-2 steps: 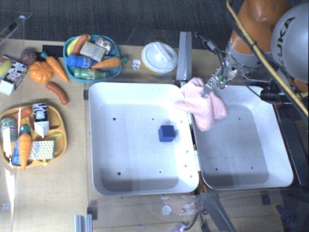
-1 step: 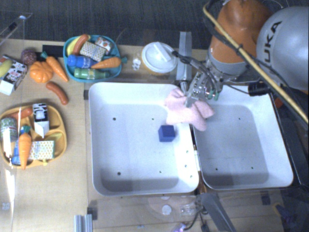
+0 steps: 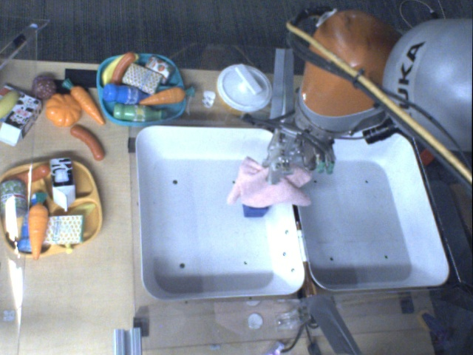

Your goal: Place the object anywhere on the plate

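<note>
the hand [image 3: 284, 163] is pinched on the pink cloth [image 3: 266, 187], lifting it off the left bin [image 3: 185, 228] to carry it.

Single fixed camera, high above surface [image 3: 81, 287], looking down at slant. Both white bins in frame: left bin [image 3: 185, 272] near centre, right bin [image 3: 384, 265] toward right. Arm [image 3: 347, 65] enters from right, upper part close to lens, looming large. Dark floor strip along top edge. Surface's left part in view, toy food there.
</note>
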{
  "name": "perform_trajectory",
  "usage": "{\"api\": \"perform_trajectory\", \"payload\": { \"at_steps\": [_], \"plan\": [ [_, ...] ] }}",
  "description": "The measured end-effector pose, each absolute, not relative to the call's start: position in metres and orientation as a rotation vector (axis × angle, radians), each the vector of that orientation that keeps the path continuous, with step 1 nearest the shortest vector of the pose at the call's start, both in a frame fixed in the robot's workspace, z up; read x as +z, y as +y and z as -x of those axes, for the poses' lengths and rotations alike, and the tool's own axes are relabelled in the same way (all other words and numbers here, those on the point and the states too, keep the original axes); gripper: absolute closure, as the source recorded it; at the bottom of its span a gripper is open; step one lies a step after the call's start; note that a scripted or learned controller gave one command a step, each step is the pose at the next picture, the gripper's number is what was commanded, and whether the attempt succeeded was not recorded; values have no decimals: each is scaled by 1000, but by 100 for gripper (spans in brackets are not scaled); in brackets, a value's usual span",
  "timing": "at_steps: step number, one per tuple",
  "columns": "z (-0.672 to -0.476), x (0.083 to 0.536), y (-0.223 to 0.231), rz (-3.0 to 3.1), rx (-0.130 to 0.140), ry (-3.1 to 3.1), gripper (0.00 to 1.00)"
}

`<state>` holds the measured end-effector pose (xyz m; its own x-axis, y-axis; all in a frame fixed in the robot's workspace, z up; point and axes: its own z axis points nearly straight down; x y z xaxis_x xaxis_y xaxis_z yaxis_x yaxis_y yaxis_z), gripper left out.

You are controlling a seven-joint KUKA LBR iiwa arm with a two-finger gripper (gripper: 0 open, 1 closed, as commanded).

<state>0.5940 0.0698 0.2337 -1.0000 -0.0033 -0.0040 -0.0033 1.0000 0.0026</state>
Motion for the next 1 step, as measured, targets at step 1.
{"api": "perform_trajectory", "payload": {
  "at_steps": [1],
  "plan": [
    [-575,224,120,5,4,3137,100]
  ]
}}
